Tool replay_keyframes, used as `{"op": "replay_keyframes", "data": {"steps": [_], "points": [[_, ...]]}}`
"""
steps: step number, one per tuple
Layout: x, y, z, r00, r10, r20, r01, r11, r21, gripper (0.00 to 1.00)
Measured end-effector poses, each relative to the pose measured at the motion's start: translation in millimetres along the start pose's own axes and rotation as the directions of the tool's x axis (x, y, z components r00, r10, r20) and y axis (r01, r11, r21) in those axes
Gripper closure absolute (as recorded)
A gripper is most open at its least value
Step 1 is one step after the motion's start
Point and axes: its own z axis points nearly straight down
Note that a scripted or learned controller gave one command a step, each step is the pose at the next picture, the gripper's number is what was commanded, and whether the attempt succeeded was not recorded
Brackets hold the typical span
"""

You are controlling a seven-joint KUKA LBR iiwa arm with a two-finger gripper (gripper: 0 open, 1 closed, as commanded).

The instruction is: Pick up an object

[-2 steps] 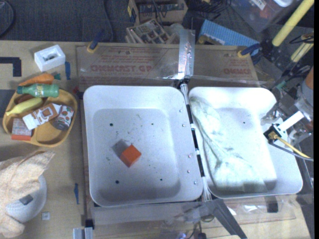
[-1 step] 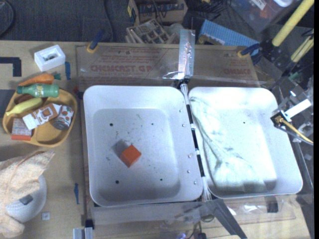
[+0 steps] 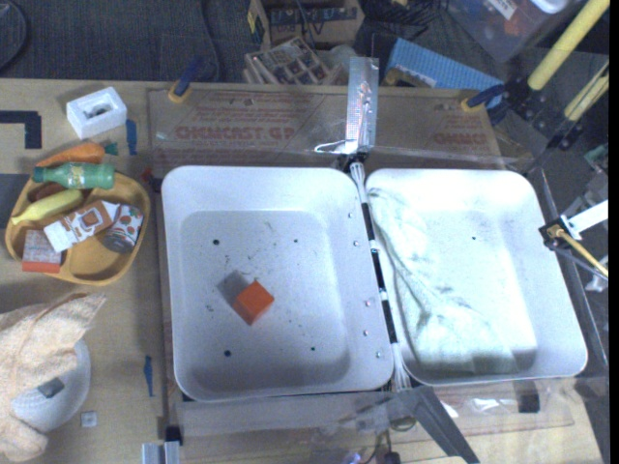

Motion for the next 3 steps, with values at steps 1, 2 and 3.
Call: {"op": "replay_keyframes", "data": {"steps": [1,2,3], "points": [[9.8,3.1,-55.7,0.978,0.209,-0.001,-0.209,0.978,-0.003,0.0],[10.5,2.4,-96.6,0.999,0.034,-0.002,-0.034,0.999,-0.005,0.0],[-14.9,-42.3,93.0,0.999,-0.039,-0.001,0.039,0.999,0.001,0.0]]}}
